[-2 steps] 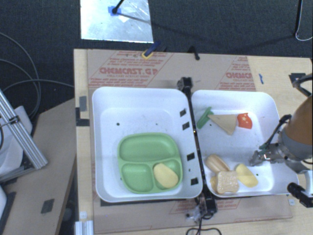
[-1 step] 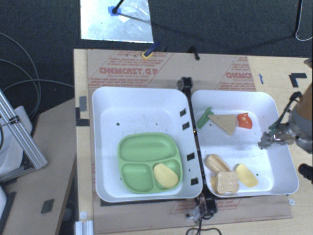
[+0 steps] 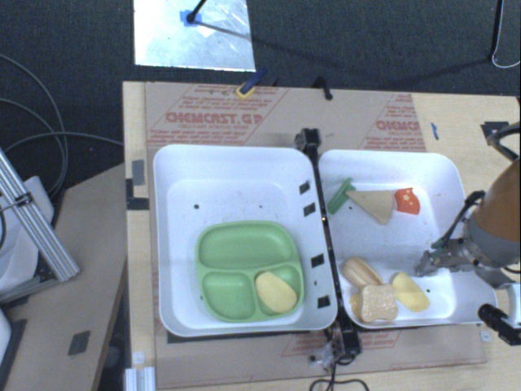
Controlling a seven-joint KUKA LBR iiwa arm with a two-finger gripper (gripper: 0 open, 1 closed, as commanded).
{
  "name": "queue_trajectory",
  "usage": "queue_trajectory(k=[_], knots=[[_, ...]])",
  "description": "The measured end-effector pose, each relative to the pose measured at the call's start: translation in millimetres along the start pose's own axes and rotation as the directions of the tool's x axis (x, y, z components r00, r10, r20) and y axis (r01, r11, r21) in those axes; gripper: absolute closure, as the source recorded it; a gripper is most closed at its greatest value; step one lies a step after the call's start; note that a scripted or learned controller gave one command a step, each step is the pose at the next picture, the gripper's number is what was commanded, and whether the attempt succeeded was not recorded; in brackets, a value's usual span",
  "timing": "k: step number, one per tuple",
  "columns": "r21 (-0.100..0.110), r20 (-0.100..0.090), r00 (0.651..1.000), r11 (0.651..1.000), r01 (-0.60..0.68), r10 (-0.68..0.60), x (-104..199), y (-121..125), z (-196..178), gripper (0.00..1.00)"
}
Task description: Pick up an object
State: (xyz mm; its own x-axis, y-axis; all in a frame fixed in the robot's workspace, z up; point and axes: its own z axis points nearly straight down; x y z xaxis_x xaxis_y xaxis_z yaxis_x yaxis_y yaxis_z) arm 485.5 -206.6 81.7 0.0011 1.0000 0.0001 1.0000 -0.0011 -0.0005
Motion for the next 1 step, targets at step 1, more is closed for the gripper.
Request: queue_trajectory(k=[1], knots=[[-0.008, 0.004, 1.000, 1.000, 0.007, -0.007, 0.2, 40.7, -76.6, 1.00]])
